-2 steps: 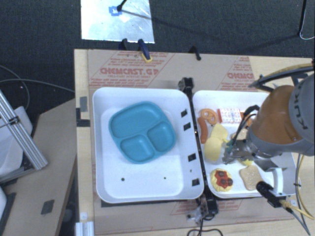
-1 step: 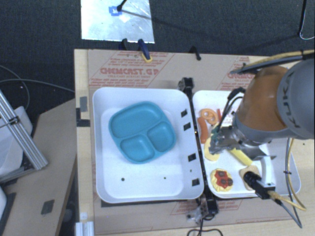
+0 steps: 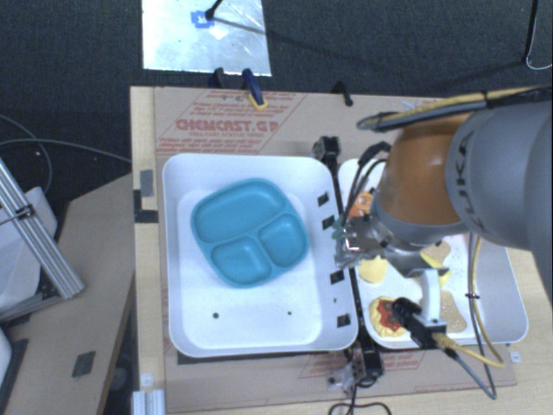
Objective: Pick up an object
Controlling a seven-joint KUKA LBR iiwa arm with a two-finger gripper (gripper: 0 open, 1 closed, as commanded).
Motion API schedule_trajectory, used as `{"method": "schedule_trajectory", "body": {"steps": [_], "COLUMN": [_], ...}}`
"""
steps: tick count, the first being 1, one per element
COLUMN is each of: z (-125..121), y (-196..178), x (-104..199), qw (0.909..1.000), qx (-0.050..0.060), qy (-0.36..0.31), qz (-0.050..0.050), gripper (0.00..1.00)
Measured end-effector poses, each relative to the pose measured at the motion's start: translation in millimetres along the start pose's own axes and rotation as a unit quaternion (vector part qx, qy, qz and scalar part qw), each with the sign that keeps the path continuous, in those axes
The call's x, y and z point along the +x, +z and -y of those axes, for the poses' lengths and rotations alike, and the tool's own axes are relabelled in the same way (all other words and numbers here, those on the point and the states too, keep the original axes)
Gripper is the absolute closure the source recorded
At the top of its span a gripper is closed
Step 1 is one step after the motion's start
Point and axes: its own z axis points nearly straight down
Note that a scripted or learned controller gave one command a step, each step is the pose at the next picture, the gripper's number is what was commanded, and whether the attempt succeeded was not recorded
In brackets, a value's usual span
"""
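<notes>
Brightness: the bench is evenly and fairly brightly lit; the dark floor around it stays dim.
Glare: the left bin [image 3: 186, 318] is washed nearly pure white; sheen is seen on the foil sheet [image 3: 206, 22].
Shadows: soft and faint.
Sharpness: mild overall softness; the arm [image 3: 484, 175] is rendered slightly blurred.

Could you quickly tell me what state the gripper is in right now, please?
Gripper: low in the right white bin near the yellow piece; state cannot be told.
</notes>
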Motion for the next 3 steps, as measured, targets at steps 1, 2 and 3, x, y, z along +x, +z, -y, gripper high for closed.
{"method": "schedule_trajectory", "body": {"steps": [1, 2, 3], "z": [0, 2, -51], "y": [-14, 71, 111], "x": [65, 67, 96], "qw": [1.0, 1.0, 1.0], "qx": [0.001, 0.004, -0.008], "qy": [0.0, 0.005, 0.004], "qz": [-0.001, 0.001, 0.0], "gripper": [1.0, 1.0, 1.0]}}
